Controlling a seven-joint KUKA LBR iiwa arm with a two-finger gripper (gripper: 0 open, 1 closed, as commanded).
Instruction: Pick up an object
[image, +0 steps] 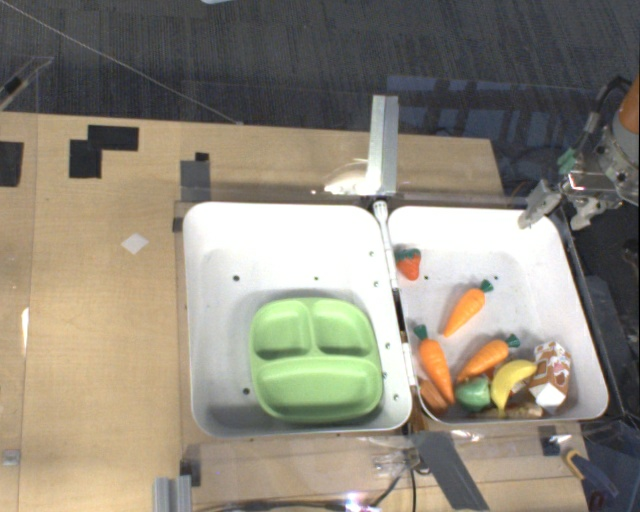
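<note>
The right bin (540, 250) holds toy food: a small red strawberry (408, 263) near its left wall, an orange carrot (465, 308) in the middle, and two more carrots (434, 366) (487, 356) toward the front. A yellow banana (511, 379), a green piece (474, 393) and a brown-and-white item (549, 375) crowd the front right corner. My gripper (558, 205) hangs over the bin's far right corner, well above and apart from the food. Its fingers look spread, with nothing between them.
A green divided plate (316, 358) lies in the left bin (230, 250). A metal post (384, 145) stands behind the wall where the two bins meet. Wooden bench (90, 330) stretches off to the left.
</note>
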